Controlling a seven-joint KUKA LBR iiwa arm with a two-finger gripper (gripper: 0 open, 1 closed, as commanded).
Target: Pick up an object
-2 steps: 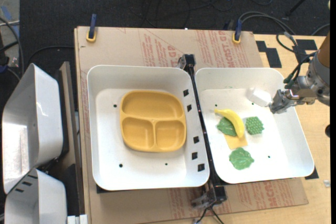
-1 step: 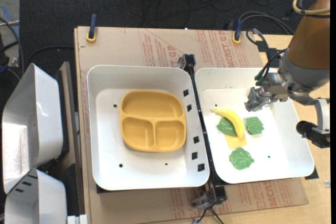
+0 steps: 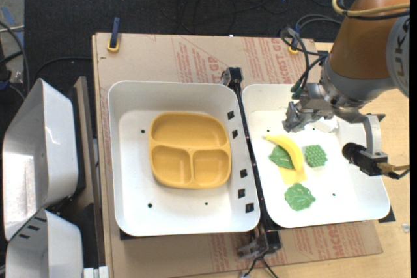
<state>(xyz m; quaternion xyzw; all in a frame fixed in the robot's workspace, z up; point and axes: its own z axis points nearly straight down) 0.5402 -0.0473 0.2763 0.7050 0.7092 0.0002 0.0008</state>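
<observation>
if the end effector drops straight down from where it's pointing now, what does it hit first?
Most likely bare floor of the right bin, just up and right of the banana. The end effector hangs near the banana's upper end, so a graze is possible; depth is unclear from this slant.

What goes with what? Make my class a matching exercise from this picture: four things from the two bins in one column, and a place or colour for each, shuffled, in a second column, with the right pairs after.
Things
1. divided yellow tray
2. banana
3. bumpy round green piece
4. tool

Descriptions
A. lowest item in the right bin
B. alone in the left bin
C. yellow, lying partly over a green leaf
D. above the right bin's upper part
E. just right of the banana

One description is spare: A fits the leafy green piece.

Pairs: 1-B, 2-C, 3-E, 4-D
</observation>
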